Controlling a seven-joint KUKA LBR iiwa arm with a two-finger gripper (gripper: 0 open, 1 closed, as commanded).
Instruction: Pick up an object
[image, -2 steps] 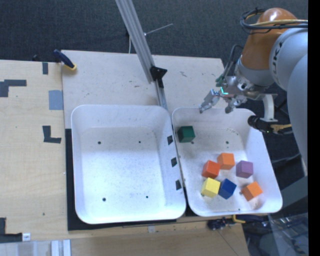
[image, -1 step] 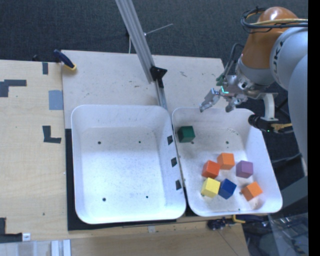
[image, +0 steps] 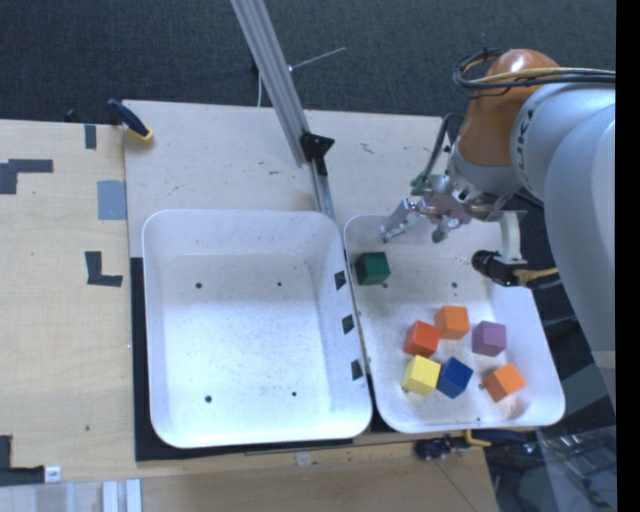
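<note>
The hand (image: 415, 222) hangs over the far end of the right bin (image: 530, 400), its two fingers spread apart with nothing between them. Taking the green cube (image: 373, 267) as the landmark: the hand sits just beyond it and a little toward the arm's side, near but not touching. So the cube lies from the hand toward the near rim and slightly toward the left bin (image: 160, 330). That offset is what the coming move turns on, in my judgement: the hand would need to shift that way and come down before the fingers could straddle the cube.

The green cube sits alone on the right bin's floor, close to the wall it shares with the left bin, which may leave little room for a finger on that side. It looks about as wide as it is long, so no long axis favours one approach.

The other blocks lie well past the green cube toward the near rim: a red cube (image: 421, 338), two orange ones (image: 452, 320) (image: 505, 381), a purple (image: 488, 338), a yellow (image: 421, 375) and a blue (image: 454, 377), clustered together. The green one looks the nearest candidate.
</note>
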